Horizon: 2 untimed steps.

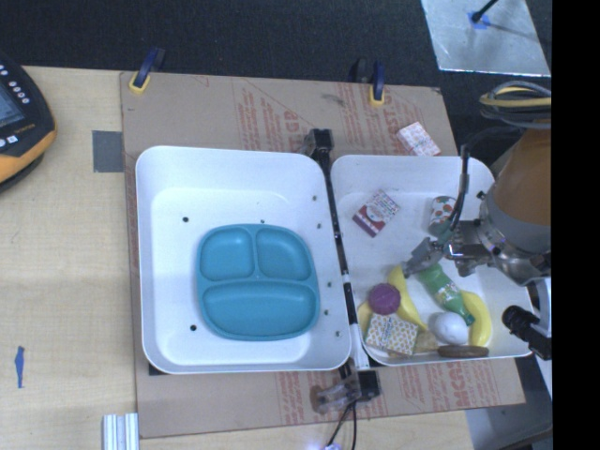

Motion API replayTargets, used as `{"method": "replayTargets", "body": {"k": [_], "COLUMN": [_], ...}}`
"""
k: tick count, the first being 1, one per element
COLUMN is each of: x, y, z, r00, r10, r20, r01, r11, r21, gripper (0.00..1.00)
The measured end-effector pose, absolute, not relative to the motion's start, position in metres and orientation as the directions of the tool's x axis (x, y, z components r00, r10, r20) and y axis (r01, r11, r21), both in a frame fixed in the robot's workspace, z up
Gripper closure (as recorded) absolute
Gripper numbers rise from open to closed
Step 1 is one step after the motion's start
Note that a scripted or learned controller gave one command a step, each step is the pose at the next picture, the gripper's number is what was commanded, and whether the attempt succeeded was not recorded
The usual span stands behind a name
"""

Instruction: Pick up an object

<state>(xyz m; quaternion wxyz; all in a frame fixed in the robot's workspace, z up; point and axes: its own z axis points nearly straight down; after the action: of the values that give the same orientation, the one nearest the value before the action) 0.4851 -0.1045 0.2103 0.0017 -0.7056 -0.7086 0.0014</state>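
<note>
Arm low over the right bin [352, 172], gripper [433, 253] down among the clutter.

Landmark: the yellow banana [480, 319], curved along the near side of the right bin. Gripper sits just up and left of it, directly above the green tube [442, 289]; fingers look spread, dark tips either side of the tube's upper end, but whether they touch it I cannot tell. White egg [451, 326] rests against the banana's inner curve. Purple ball [383, 298] lies left of the banana, with a patterned tan packet [389, 333] just below the ball. Brown stick [452, 351] lies along the bin's near wall under the banana. Red-and-white packet [376, 212] well up and left of the banana. Left bin [159, 251] holds a blue divided plate [256, 282], well apart.
</note>
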Motion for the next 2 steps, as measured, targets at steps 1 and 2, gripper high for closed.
{"method": "replayTargets", "body": {"k": [1, 2], "x": [0.514, 0.515], "y": [-0.125, -0.126], "z": [0.111, 0.127], "r00": [-0.003, -0.005], "r10": [1.000, 1.000], "r20": [-0.004, -0.005], "r01": [1.000, 1.000], "r11": [0.003, 0.005], "r21": [-0.004, 0.003], "gripper": [0.00, 1.00]}}
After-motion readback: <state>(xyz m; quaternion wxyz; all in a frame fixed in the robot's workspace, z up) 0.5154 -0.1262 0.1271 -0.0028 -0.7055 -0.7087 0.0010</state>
